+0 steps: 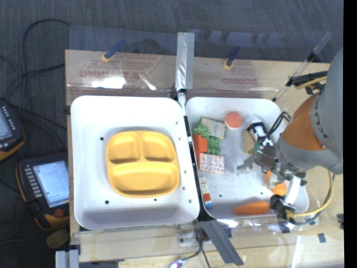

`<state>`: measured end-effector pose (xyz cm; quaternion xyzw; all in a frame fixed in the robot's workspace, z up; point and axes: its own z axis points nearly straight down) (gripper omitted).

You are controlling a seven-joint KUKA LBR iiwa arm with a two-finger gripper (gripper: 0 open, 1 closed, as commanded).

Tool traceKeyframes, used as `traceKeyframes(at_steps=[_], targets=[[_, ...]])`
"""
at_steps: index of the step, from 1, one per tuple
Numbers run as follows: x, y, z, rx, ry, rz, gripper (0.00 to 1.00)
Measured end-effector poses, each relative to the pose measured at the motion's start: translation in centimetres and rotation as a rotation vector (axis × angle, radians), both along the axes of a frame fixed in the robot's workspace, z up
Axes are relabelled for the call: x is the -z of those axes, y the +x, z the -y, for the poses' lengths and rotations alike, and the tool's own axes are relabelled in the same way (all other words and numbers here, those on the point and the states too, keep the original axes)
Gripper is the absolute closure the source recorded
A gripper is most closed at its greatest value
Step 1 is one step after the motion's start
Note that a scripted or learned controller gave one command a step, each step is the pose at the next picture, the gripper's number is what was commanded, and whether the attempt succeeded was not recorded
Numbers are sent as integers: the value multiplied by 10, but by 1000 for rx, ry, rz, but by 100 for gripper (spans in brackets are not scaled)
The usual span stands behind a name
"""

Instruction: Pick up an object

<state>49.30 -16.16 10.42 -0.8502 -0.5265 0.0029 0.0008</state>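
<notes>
Over the right bin point(234, 106), the gripper's point(249, 164) opening cannot be told, and nearby blocks point(211, 162) could be knocked aside.

This is a robotics lab or test cell, not a home. A pale wooden desk point(312, 68) stands on dark grey carpet point(167, 7) and bears two shallow white plastic bins point(89, 110) set side by side, parted by a strip of silver tape point(184, 54). A grey industrial robot arm with an orange band point(318, 133) reaches in from 3 o'clock. At 9 o'clock, a black handheld control pendant with a lit screen point(44, 183) lies on the carpet with loose black cables point(33, 66) running to it. Clear plastic sheeting point(122, 71), clipped down at 12 o'clock, covers the desk's far edge.
</notes>
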Motion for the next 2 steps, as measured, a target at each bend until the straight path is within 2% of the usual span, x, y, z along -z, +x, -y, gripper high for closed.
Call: traceKeyframes(at_steps=[1, 2], targets=[[6, 2, 22, -80, 25, 24, 0], [14, 70, -12, -144, -5, 17, 0]])
